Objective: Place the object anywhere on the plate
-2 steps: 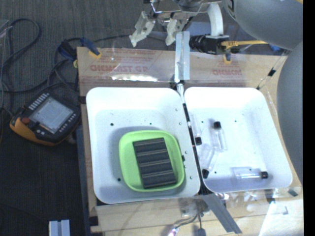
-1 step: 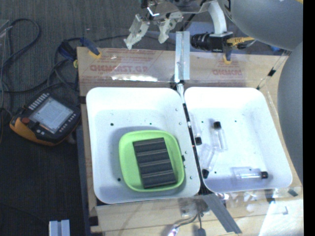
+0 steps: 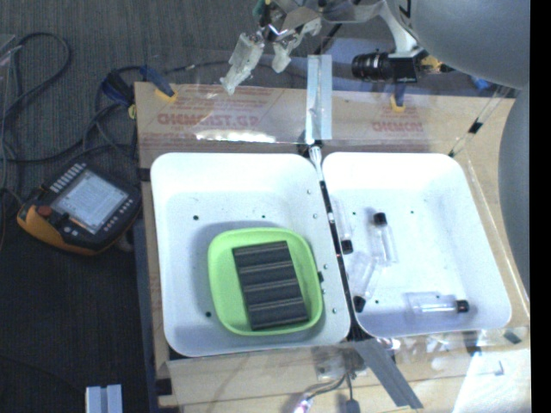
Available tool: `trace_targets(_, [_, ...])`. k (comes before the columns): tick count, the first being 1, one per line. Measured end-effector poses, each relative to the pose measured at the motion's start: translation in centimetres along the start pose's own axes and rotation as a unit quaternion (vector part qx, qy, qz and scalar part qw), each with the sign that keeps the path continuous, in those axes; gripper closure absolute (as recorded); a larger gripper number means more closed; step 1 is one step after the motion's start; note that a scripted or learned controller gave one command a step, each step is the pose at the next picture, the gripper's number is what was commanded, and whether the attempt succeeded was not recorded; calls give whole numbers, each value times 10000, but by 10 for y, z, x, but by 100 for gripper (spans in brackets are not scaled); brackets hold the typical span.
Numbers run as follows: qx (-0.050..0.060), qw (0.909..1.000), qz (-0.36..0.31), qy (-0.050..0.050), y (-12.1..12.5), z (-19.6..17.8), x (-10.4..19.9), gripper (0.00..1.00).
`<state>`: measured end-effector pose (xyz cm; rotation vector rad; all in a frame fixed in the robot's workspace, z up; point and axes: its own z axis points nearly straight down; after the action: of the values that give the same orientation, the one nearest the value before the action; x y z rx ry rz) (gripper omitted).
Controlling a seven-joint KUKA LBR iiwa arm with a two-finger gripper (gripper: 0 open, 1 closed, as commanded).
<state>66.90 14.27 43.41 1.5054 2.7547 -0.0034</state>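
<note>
My gripper (image 3: 258, 56) is up behind the bins, fingers spread, nothing in them. The dark ridged block (image 3: 271, 284) already sits on the green plate (image 3: 222, 304) — best plan is staying high and clear.

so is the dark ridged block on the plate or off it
On it: the dark ridged block lies flat inside the green plate in the left bin.

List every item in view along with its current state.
Green plate: flat in left bin, carrying a dark ridged block.
Clear vials: lying on their sides in right bin.
Hand: raised beyond the bins, fingers spread, holding nothing.
</note>
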Motion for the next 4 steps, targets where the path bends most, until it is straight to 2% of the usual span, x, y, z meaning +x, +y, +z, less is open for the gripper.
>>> trace_targets(1, [-8,9998,204,14,29,0,46,0])
trace_targets(2, [7,9975,710,23,31,116,55,0])
trace_targets(3, [1,9927,1210,19,-14,78,97,0])
trace_targets(4, [5,9925,1224,6,23,131,49,0])
